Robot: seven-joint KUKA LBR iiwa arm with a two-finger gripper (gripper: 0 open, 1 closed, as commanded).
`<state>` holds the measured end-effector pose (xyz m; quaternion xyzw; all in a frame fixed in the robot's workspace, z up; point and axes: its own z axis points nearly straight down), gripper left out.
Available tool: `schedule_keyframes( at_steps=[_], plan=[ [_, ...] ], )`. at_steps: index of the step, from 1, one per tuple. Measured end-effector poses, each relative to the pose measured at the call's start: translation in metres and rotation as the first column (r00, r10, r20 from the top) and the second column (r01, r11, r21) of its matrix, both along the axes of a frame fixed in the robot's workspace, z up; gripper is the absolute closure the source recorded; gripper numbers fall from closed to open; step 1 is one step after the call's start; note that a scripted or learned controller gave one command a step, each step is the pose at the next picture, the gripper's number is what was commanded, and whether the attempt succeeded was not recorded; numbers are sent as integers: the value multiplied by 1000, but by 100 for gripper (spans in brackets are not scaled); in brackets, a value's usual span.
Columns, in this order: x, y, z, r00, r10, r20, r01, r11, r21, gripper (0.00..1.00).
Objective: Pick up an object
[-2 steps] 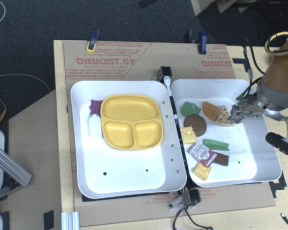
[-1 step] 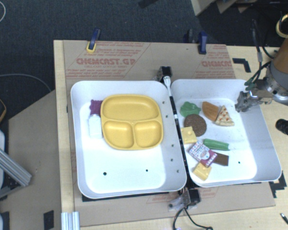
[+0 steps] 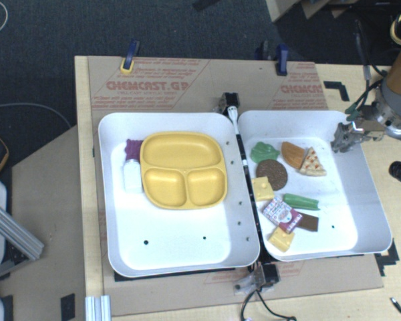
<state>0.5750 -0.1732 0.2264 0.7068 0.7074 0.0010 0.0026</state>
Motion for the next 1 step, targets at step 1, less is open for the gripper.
schedule_keyframes(
  at_steps=[1],
  plan=[
    [28, 50, -9, 1000, 4, -1, -4, 1000, 1, 100]
  ],
)
